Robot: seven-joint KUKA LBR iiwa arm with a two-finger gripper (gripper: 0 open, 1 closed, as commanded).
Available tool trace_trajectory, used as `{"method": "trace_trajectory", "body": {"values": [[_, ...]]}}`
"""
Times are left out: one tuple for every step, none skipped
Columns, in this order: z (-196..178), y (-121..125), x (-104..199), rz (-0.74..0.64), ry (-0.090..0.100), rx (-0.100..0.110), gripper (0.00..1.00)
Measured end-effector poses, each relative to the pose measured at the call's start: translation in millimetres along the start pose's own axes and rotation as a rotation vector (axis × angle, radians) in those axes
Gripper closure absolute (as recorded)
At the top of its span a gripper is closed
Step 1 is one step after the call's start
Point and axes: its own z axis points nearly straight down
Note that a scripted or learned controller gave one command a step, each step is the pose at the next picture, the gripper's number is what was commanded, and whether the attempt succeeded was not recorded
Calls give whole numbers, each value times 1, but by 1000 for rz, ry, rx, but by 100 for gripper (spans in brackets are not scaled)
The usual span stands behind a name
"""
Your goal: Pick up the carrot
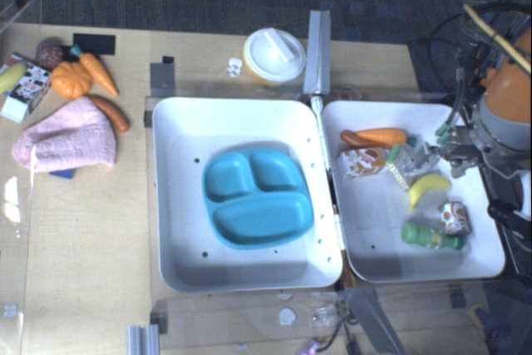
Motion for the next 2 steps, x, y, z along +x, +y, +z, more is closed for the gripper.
{"method": "trace_trajectory", "body": {"values": [[-8, 61, 1, -72, -1, -3, 0], [113, 112, -39, -201, -2, -2, 0]]}}
